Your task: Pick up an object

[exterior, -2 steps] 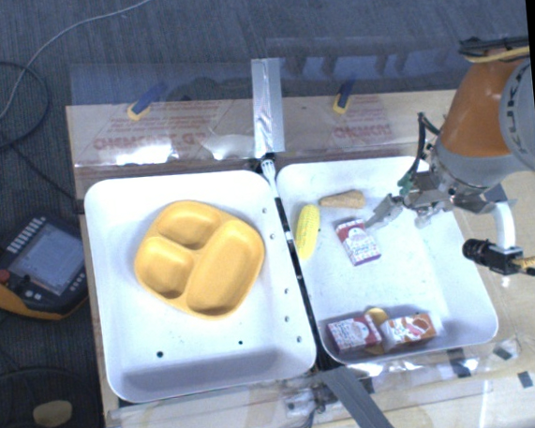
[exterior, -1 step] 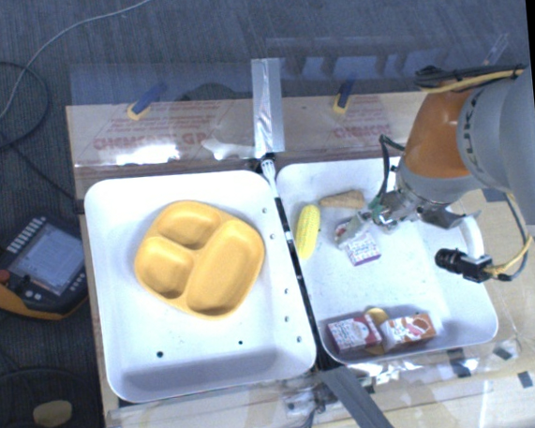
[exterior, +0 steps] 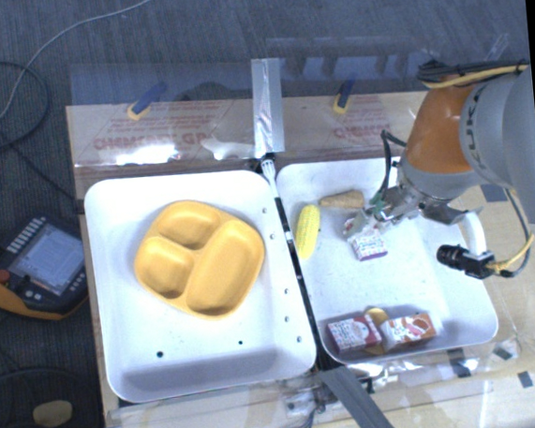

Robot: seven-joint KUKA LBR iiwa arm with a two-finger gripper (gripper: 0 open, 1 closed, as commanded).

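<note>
Jaws hang low in the right bin, at about 1 o'clock of its floor; whether they are spread or pressed together cannot be told, since the wrist hides them from above. They sit just above a small white packet, the nearest candidate for the pick, with a tan bread-like piece at their 9 o'clock. No object is seen between them, so nothing counts as grasped. The arm reaches in from 3 o'clock, which probably explains why this near cluster is being tried.

Counted in the right bin: one corn cob lying along the 9 o'clock wall, one tan piece, one white packet, and at 6 o'clock two red-labelled packages touching side by side, with a small yellowish item between them. The left bin carries one yellow three-compartment plate, lying at its centre. Both bins rest side by side on the bench.
</note>
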